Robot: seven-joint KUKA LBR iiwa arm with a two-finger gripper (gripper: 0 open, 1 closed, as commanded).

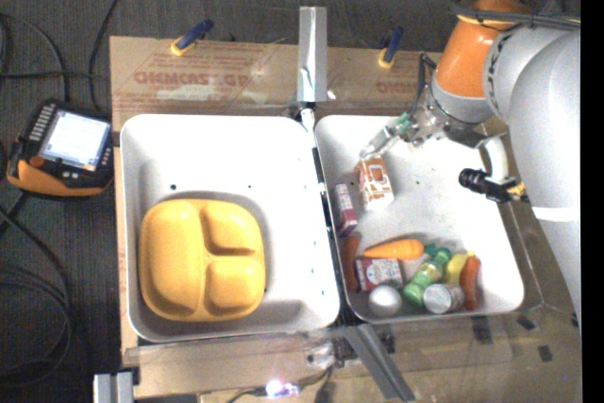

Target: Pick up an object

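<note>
My gripper (pixel 384 142) hangs over the upper middle of the right bin (pixel 500 241), reaching in from the right. Just below and touching its tip in the view is a small orange-and-white carton (pixel 375 182), standing tilted. Whether the carton is gripped or only lies beneath is not visible. Along the bin's front lie a carrot (pixel 394 249), a red carton (pixel 377 272), a silver ball (pixel 384 299), a green bottle (pixel 425 271), a can (pixel 437 297) and a red piece (pixel 471 282). A maroon box (pixel 345 208) leans on the left wall.
The left bin (pixel 151 137) holds a yellow divided tray (pixel 203 258) at its front left. A divider post (pixel 312 61) stands between the bins at the back. A handheld pendant (pixel 61 149) lies off the bench to the left.
</note>
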